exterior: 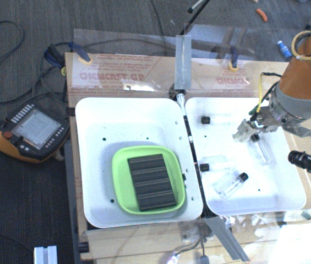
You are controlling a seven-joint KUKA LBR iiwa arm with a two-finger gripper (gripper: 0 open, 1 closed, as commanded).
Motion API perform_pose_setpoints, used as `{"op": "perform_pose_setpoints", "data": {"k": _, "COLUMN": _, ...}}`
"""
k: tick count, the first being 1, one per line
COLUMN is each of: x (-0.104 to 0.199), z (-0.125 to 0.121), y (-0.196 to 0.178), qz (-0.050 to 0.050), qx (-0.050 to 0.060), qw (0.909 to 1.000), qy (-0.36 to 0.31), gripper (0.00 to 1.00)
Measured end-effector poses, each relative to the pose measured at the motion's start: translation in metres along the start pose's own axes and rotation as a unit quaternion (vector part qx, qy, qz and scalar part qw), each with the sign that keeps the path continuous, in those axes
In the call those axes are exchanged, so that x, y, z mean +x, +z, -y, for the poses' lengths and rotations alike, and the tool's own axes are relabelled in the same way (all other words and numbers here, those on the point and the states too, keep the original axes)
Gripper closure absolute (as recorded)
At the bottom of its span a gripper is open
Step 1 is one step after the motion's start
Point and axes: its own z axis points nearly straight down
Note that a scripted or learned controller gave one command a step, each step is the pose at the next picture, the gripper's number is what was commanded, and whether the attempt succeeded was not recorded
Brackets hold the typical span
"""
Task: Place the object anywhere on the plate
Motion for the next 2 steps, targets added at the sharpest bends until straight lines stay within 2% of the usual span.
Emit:
{"op": "perform_pose_setpoints", "data": {"k": 1, "x": 0.000, "z": 0.000, "y": 0.000, "qz": 0.000, "qx": 0.000, "qw": 1.0000, "qy": 0.000, "gripper": 0.00}}
{"op": "perform_pose_setpoints", "data": {"k": 2, "x": 0.018, "z": -0.014, "y": -0.047, "qz": 0.000, "qx": 0.000, "qw": 0.9992, "qy": 0.039, "gripper": 0.00}}
